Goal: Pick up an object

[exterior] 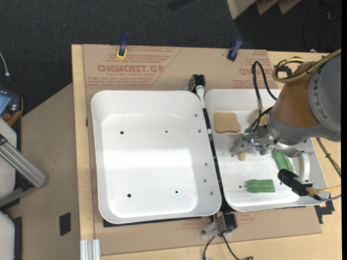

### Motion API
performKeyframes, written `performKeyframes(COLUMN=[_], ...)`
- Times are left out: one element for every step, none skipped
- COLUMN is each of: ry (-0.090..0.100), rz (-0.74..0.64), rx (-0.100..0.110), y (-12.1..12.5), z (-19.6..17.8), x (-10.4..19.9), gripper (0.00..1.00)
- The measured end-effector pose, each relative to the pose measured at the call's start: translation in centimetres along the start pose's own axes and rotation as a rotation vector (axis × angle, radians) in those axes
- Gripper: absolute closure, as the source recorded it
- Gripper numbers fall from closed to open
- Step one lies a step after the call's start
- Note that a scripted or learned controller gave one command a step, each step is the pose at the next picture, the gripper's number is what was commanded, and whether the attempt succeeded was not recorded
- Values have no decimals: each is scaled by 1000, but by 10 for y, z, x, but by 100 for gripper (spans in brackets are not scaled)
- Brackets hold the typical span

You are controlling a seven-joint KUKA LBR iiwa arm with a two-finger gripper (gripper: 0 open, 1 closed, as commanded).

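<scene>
My gripper [241,148] hangs low over the middle of the right bin [234,175], with the grey arm and its orange band [293,99] reaching in from the right. A tan, bread-like piece [226,122] lies just up and left of the gripper, apart from it. A green block [260,186] rests near the bin's front edge, below the gripper. A second green piece [283,161] lies to the gripper's right, partly under the wrist. A small tan bit [242,156] shows right at the gripper's tip; I cannot tell what it is.
The left bin [96,145] sits beside the right one, split from it by a black divider rail [209,140]. Both stand on a cardboard sheet [135,64] held by clips at the back. Cables run along the right bin's far side.
</scene>
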State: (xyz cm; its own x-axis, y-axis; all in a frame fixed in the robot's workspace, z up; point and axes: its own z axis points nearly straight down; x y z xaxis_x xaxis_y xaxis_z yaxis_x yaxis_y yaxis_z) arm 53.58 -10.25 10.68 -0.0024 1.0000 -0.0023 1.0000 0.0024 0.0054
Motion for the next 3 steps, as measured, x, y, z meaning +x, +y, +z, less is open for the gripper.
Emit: performKeyframes(ry=[0, 0, 2], rz=[-2, 1, 2], rx=[0, -1, 5], y=[76, 85, 85], z=[23, -25, 22], x=[1, -9, 4], gripper=[0, 0, 0])
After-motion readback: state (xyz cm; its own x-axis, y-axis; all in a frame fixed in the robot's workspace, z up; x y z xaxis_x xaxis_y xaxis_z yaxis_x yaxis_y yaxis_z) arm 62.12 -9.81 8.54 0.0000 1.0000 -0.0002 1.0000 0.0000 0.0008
